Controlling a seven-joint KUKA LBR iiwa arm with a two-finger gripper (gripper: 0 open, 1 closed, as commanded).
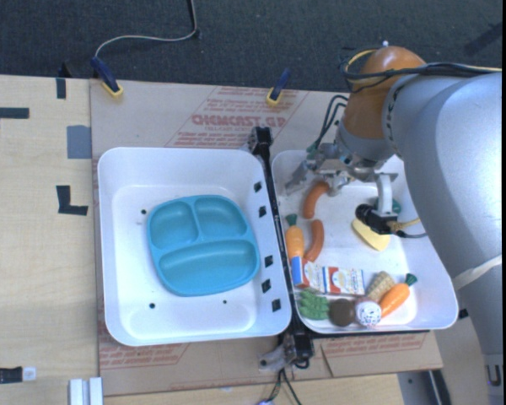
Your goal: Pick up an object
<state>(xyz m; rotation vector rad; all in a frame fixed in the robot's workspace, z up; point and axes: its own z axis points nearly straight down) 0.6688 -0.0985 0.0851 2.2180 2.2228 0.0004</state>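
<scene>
Gripper [325, 169] upper right of frame, metal fingers over right bin [430, 310] – can't tell if spread. Glossy curved sausage [314, 198] just below the tips – not pinched; smooth blue plastic tray [204, 245] in left bin.

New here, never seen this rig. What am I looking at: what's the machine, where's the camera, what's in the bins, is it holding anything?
One camera looks down at a slant on two white bins. The grey arm with an orange band comes in from the right; its gripper is over the right bin's far end, near a toy sausage. Whether it holds anything can't be told. The left bin holds a blue divided plate. The right bin also holds a second sausage, a carrot, a yellow wedge, a small carton and other toy food.
</scene>
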